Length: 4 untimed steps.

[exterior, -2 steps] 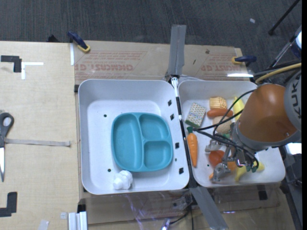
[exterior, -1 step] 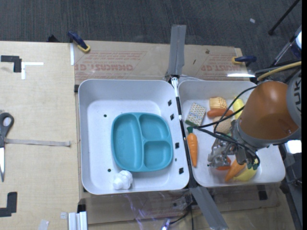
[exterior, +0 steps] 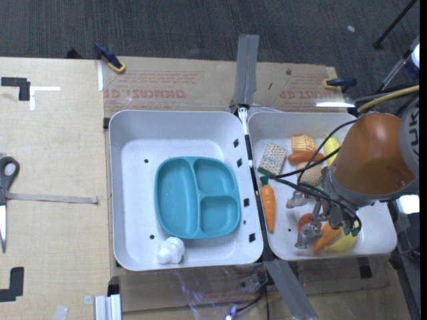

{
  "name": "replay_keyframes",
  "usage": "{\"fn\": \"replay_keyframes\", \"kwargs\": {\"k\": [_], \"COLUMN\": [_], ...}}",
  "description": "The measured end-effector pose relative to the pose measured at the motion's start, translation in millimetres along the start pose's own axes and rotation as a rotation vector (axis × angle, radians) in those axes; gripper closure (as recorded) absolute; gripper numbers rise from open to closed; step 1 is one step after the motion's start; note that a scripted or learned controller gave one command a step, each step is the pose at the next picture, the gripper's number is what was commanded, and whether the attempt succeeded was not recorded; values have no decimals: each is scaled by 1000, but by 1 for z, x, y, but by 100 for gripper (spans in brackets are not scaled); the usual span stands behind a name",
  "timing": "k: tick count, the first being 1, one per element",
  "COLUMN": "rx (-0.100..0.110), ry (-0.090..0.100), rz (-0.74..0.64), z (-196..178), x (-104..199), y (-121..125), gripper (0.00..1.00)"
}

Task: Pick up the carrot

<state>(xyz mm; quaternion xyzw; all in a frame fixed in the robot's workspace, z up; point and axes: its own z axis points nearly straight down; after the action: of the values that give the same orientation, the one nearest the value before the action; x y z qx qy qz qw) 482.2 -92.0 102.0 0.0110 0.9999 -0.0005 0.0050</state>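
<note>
- Reaching in from the right, the grey arm with its broad orange band (exterior: pixel 370 155) hangs over the right shallow white bin (exterior: pixel 283 245) and hides much of that bin's middle and right side.
- The left shallow white bin (exterior: pixel 130 199) holds a teal plastic tray with three compartments (exterior: pixel 198 197) and a small white crumpled lump (exterior: pixel 171 250) at the tray's front corner.
- The two-finger gripper (exterior: pixel 313 235) sits low near the right bin's front wall, among a cluster of small orange, red and yellow toy foods (exterior: pixel 333 240); I cannot tell whether the fingers are apart or together.
- The long orange toy carrot with a green top (exterior: pixel 267 207) lies along the right bin's left wall, apart from the gripper, with bare floor between them.
- A pale speckled cracker-like block (exterior: pixel 272 158) lies just behind the carrot's green end.
</note>
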Motion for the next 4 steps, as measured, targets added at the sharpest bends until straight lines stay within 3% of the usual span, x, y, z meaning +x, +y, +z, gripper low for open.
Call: {"fn": "replay_keyframes", "kwargs": {"k": [1, 2, 3, 4], "rx": [0, 2, 3, 13], "ry": [8, 6, 4, 6], "rz": [144, 356, 751, 1001], "z": [-90, -29, 11, 11], "x": [-112, -139, -164, -166], "y": [13, -36, -80, -18], "gripper": [0, 0, 0, 0]}}
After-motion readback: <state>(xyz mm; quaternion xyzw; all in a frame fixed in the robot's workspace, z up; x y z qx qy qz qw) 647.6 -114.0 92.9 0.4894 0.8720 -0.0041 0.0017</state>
